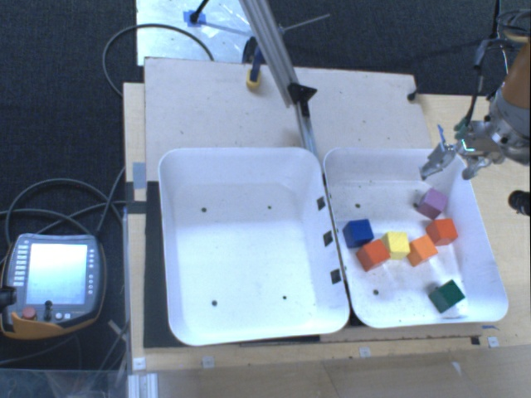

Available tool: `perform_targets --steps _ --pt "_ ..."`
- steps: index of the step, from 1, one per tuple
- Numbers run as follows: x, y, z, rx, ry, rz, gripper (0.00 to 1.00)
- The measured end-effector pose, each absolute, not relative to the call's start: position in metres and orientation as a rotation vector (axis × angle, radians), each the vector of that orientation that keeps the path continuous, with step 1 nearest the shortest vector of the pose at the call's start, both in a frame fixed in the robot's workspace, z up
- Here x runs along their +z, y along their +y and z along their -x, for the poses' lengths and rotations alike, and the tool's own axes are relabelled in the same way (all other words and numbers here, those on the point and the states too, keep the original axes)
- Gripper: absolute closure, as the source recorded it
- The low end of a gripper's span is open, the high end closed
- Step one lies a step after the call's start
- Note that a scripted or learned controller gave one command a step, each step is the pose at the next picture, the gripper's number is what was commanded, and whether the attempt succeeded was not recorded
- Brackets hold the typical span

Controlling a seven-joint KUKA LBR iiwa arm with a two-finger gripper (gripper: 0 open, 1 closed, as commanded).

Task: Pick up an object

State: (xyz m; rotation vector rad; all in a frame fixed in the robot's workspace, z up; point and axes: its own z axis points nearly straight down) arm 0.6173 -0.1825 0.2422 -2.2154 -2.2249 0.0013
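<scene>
Purple block [431, 202] lay in the right bin [489, 259], just below the gripper [452, 162], whose jaws stood open and empty. Likely light and rigid; grasp across opposite flat faces.

Bright, even overhead light, white bins [241, 172] near glare — soft faint shadows, slightly grainy, mild softness throughout

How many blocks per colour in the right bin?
Orange cube-shaped blocks: 3
Blue cube-shaped block: 1
Yellow cube-shaped block: 1
Purple cube-shaped block: 1
Green cube-shaped block: 1
Total: 7
</scene>
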Motion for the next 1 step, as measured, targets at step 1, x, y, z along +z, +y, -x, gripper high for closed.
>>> perform_targets --steps 1 --pt "0.2450 -0.1824 -0.6181 -0.001 -2.229 2.217 0.00"
